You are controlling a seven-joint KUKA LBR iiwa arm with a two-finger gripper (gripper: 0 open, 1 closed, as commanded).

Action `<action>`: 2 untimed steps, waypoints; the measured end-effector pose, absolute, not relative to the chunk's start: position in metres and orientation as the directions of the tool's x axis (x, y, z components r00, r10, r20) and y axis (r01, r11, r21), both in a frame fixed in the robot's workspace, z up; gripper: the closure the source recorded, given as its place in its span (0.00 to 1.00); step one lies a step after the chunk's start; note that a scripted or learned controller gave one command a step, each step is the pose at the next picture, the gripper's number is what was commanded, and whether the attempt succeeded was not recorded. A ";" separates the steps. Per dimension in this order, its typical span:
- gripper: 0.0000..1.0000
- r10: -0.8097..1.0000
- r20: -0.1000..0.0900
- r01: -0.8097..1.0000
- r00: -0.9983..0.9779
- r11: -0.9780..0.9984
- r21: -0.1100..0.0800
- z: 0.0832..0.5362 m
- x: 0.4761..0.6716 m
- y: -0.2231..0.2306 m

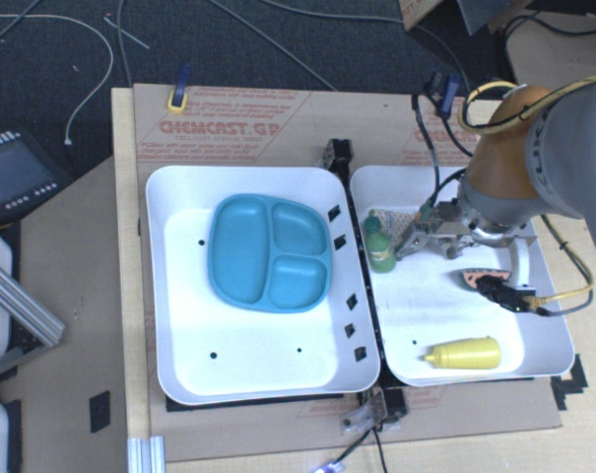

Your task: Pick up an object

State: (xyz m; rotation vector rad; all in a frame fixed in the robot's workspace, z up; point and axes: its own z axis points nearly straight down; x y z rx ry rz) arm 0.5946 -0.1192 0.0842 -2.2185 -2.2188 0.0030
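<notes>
Glossy yellow plastic squeeze bottle (pixel 463 354) lies in the shallow white right bin (pixel 549 348). Beside it, a left bin (pixel 179 363) holds a smooth blue compartment plate (pixel 270 252). Finger state: cannot tell.

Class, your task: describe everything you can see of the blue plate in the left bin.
The blue plate is a light blue, rounded-square dish that looks like smooth plastic. Raised ridges split it into three compartments: one large at the left, two smaller at the right. It lies flat and right side up on the floor of the left bin, toward the far side. All three compartments look bare. It touches the bin floor alone; the gripper is over the other bin.
</notes>
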 end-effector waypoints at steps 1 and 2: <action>1.00 1.000 0.002 1.000 0.000 0.000 -0.001 0.096 0.596 -0.119; 1.00 1.000 0.000 1.000 -0.001 0.001 0.005 0.154 0.588 -0.116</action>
